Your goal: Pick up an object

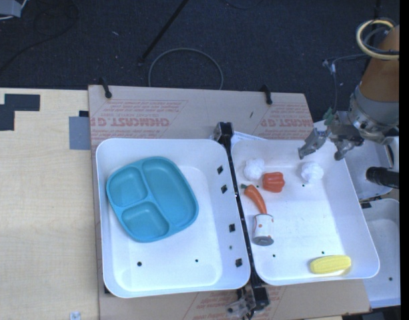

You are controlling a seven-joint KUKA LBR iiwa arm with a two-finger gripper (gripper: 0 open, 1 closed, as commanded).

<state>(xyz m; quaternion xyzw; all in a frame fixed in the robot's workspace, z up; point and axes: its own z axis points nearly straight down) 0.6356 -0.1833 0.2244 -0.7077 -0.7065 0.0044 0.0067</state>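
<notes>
Yellow corn, can, carrot, pepper

A: Light reads even and soft, from overhead. The two white bins sit bright, close to washed out, with little surface detail on their floors.

B: Shadows?

A: Short and faint. A thin one under the blue divided plate, a small one by the tin can. The dark floor at the top is dim and grainy.

B: Sharpness?

A: Mildly soft all over, low resolution. The tool and arm look slightly smeared. Print on the cardboard stays barely legible.
</notes>
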